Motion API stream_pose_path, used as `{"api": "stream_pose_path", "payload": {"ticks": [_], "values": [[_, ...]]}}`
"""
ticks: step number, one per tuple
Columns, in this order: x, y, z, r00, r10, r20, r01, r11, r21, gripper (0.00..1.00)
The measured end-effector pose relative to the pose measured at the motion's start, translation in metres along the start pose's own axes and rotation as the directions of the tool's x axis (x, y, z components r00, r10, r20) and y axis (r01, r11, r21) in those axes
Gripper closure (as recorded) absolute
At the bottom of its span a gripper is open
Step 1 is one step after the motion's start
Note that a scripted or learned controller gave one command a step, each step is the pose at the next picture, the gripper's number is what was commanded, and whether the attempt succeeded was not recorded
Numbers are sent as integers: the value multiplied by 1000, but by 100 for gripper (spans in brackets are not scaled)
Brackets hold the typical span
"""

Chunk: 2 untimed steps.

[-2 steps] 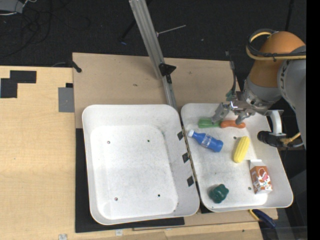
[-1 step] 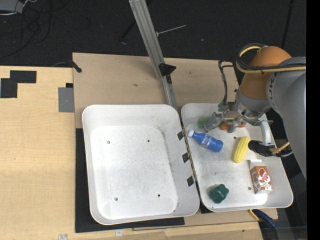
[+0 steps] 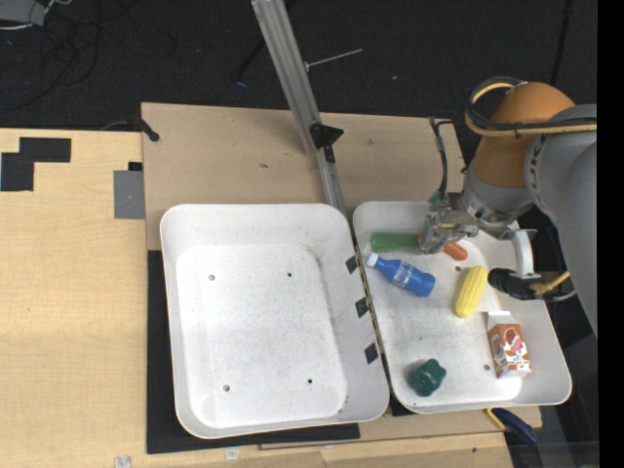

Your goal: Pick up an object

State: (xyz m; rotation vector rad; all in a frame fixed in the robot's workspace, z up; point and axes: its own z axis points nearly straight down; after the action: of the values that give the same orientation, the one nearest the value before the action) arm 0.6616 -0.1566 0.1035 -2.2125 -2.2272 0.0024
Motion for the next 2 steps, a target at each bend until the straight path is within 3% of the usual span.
{"api": "stream_pose_path", "payload": {"ticks": [2], "values": [[-8, 6, -110, 1000, 1, 2, -1, 1000, -7, 100]]}}
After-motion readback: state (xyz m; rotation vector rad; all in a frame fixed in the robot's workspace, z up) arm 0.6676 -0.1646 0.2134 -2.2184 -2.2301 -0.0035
